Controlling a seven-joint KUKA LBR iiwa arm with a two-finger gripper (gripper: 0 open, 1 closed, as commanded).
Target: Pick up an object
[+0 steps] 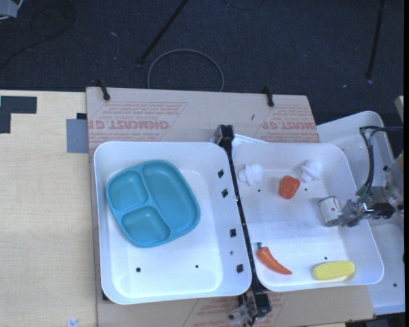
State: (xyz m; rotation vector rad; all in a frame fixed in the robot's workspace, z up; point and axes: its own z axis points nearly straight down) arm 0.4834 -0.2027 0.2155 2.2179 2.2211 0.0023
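I am low at the right edge of the right bin (pixel 358 176), my gripper (pixel 341 213) reaching in from the side, and from this slanted overhead view I cannot tell whether my jaws stand apart or together; the metal parts blur into one bright lump, with a small silvery cylinder-like shape (pixel 329 210) at their tip that may be part of me or may be an object, I cannot say which. So I will not claim a catch. By my reading the pick is not yet done: everything I could take lies on the bin floor. The orange-red block (pixel 289 187) sits near the bin's middle, a little up and to the left of me. Two crumpled white pieces rest toward the far wall, one (pixel 251 174) close to the divider and the other (pixel 312 169) just beyond the block. Nearer the front edge lie a red-orange chili pepper (pixel 273 261) by the divider and a yellow sponge-like piece (pixel 333 270) in the near right corner, below me. The left bin (pixel 123 278) carries a blue divided plate (pixel 152 202), well apart from my reach. What is left, as I judge it, is all the real work: settle over one item, close on it, and raise it clear of the floor.
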